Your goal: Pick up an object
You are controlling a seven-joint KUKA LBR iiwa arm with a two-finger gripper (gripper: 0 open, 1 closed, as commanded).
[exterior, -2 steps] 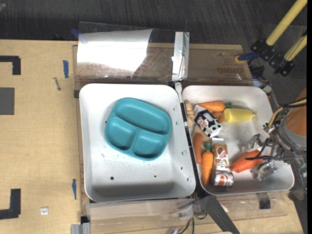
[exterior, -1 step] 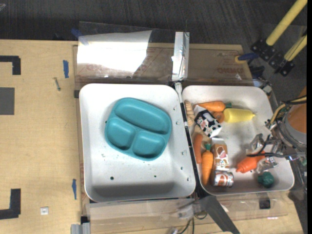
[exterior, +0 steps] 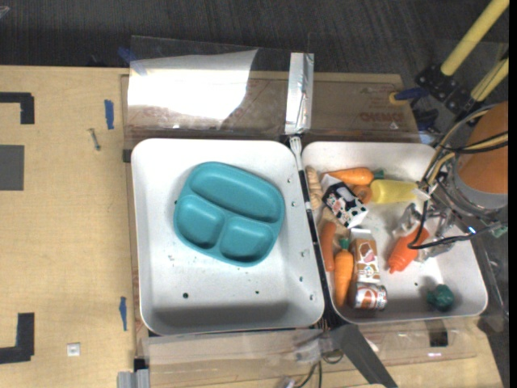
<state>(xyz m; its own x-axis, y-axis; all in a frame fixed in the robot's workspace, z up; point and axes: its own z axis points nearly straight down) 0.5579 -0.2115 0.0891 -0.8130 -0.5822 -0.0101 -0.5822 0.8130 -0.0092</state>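
The right bin (exterior: 467, 275) holds several small items. An orange carrot (exterior: 399, 255) lies tilted near its right side. My gripper (exterior: 422, 226) hangs low over that carrot's upper end, below the grey wrist and orange band (exterior: 485, 168). The gripper's dark parts and cables hide the carrot's tip. A cow-patterned carton (exterior: 345, 204), a yellow bottle-like piece (exterior: 393, 191) and a printed can (exterior: 368, 275) lie to the gripper's left.
More carrots lie at the bin's back (exterior: 351, 175) and left side (exterior: 343, 272). A green toy (exterior: 441, 297) sits in the front right corner. The left bin (exterior: 161, 297) bears a teal divided plate (exterior: 230, 212). Yellow-handled gear (exterior: 477, 27) stands at the back right.
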